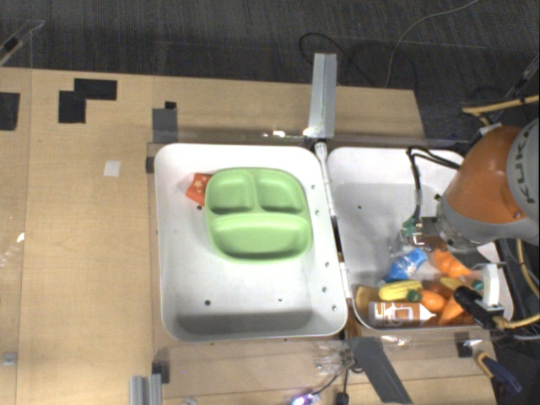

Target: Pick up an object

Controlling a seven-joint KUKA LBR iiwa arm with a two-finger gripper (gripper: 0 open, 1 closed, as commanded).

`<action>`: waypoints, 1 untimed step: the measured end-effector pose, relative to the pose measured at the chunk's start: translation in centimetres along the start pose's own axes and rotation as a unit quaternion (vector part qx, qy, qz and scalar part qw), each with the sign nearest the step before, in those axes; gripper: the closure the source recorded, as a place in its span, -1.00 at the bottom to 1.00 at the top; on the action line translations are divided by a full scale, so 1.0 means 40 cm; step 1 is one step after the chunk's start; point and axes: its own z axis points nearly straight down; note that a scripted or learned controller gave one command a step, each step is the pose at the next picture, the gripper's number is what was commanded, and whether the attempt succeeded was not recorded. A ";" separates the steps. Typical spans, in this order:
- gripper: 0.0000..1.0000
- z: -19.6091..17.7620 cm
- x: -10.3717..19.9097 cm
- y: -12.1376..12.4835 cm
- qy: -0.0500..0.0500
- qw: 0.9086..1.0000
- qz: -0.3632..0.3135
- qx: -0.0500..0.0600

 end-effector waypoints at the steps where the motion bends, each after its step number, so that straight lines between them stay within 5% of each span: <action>1: 1.00 0.026 0.041 -0.070 0.001 0.996 -0.089 0.007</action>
